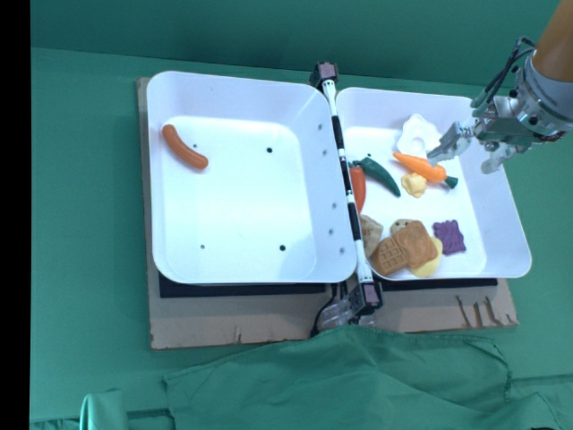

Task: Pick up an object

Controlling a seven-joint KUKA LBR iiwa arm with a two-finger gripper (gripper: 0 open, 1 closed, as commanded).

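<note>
You're looking at a robotics lab bench: green cloth backdrop (pixel 269 12), two white bins (pixel 179 106) on cardboard (pixel 224 334), toy food (pixel 183 147).

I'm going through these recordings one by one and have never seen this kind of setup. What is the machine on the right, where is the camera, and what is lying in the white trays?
One fixed camera looks down at a slant on a bench. The robot arm reaches in from the right; its gripper hangs over the right bin, with nothing seen in its jaws. That bin holds toy food: a carrot, a green pepper, a waffle, a purple piece and others. The left bin holds a sausage.
</note>
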